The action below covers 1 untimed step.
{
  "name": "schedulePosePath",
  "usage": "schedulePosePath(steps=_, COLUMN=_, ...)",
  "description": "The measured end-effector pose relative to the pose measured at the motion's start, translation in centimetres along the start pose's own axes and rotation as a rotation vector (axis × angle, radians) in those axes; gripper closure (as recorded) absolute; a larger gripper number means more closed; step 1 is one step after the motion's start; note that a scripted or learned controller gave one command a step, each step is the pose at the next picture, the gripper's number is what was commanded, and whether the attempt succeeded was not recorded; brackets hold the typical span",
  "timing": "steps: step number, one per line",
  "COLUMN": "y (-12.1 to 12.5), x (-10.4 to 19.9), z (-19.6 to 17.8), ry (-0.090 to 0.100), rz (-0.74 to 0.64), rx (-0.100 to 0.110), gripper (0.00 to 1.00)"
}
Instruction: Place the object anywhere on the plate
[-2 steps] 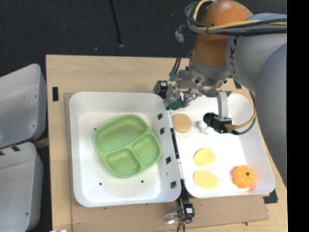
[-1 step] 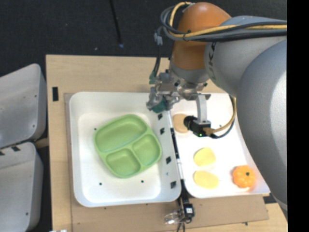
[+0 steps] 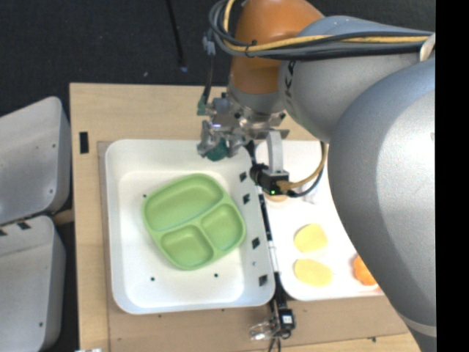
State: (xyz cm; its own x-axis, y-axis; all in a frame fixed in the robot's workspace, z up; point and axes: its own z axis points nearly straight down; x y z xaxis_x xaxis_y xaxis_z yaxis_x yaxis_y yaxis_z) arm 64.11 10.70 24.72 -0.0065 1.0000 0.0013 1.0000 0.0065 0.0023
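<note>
While the big grey arm (image 3: 366, 123) is leaning in from three o'clock, its orange band (image 3: 267, 31) is sitting at twelve o'clock above the wrist, with cables looping around it. The gripper (image 3: 217, 147) is hanging over the far rim of the left bin (image 3: 124, 284), right at the twelve o'clock edge of that bin. Something small and teal (image 3: 215, 152) is showing at the fingertips, but whether the fingers are clamping it or merely hovering above it, that is too blurred to call. Down in the left bin, the green plate (image 3: 193, 221) is lying tilted, three compartments facing up, sitting at roughly six o'clock from the gripper and apart from it. Over in the right bin (image 3: 308, 288), two yellow pieces (image 3: 311, 254) are resting one beside the other, and an orange piece (image 3: 363, 270) is peeking out at four o'clock, partly hidden under the arm.
</note>
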Motion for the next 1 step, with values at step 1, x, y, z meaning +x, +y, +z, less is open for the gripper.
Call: schedulePosePath(steps=1, y=-0.08, x=-0.31, z=0.04, ry=-0.002, rz=0.004, rx=0.003, gripper=0.00)
